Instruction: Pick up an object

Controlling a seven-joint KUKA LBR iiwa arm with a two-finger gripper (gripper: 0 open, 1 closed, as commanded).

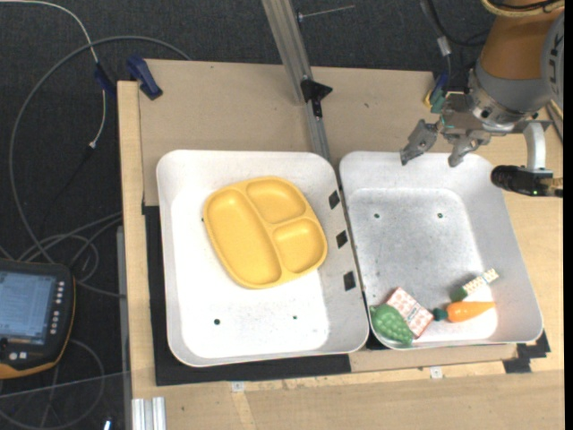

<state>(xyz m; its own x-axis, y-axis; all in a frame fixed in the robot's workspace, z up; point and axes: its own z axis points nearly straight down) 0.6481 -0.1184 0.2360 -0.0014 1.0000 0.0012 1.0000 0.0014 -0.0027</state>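
Orange carrot (468,311) with green top, near right bin's (421,240) front edge

The arm (517,34) enters at the upper right of the frame, orange band above a grey wrist. Its gripper (439,150) points down-left, 2 fingers (414,145) spread apart, holding nothing.

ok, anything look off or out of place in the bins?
Nothing damaged or spilled. The yellow divided plate lies askew in the left bin. In the right bin, the carrot, green toy and small patterned box crowd the near edge, far from the open gripper.
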